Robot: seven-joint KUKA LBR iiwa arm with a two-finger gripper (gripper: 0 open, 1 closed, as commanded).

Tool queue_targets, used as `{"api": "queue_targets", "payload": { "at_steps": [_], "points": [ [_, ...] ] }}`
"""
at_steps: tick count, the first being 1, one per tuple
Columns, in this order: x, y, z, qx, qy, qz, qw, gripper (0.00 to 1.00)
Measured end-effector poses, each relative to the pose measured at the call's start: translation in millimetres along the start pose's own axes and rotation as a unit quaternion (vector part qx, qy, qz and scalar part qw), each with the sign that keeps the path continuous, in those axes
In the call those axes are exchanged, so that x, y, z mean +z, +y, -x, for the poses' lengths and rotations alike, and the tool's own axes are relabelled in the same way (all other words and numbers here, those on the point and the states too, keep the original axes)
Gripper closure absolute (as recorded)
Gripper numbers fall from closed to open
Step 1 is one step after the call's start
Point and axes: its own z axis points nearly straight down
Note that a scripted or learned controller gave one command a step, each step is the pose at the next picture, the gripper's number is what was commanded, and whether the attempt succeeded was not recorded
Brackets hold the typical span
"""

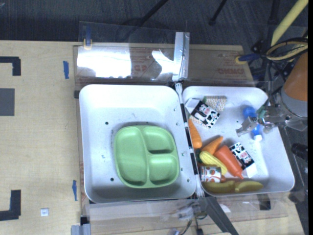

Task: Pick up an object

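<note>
My gripper (250, 125) hangs over the upper right part of the right bin (281, 153), reaching in from the right edge. Beside it lie a small blue object (250, 112) and a small white piece (257, 137); whether it touches either I cannot tell. Lower left in the same bin is a pile: an orange carrot (194, 135), an orange-red carrot (229, 160), a yellow piece (210, 159), a cow-patterned box (242, 155), a red-labelled packet (210, 173) and an olive-yellow banana (234, 185). Another cow-patterned box (204, 114) and a beige block (215, 102) lie at the bin's upper left.
The left bin (93, 111) holds a green divided plate (145, 154). A clear plastic panel (129, 58) stands behind the left bin. Cables and the arm's orange band (297, 82) crowd the right edge. The divider wall (185, 131) separates the two bins.
</note>
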Motion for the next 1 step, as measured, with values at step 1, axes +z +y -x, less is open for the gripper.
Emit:
{"api": "queue_targets", "payload": {
  "at_steps": [1],
  "points": [
    [76.5,27.8,35.7,0.039,0.006,0.003,0.9992,0.00]
  ]
}}
